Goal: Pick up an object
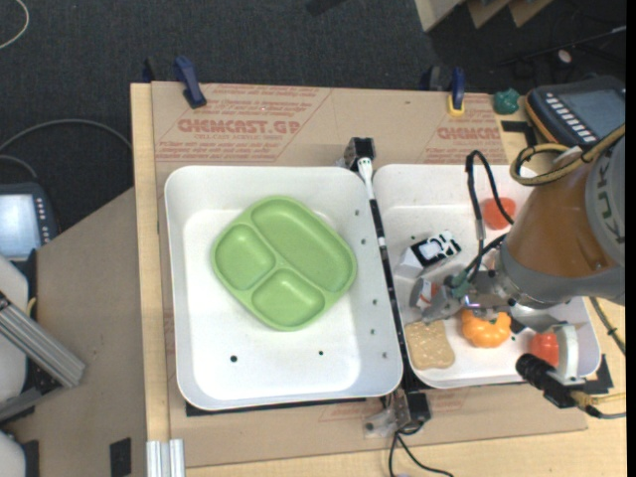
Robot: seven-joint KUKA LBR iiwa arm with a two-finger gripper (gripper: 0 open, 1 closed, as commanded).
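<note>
Gripper (444, 296) low in the right bin (417, 182), divided plate (284, 261) in the left bin (189, 266) well to its left, cracker (430, 345) just below it, round fruit (484, 330) just right, small box (434, 249) just above.
</note>
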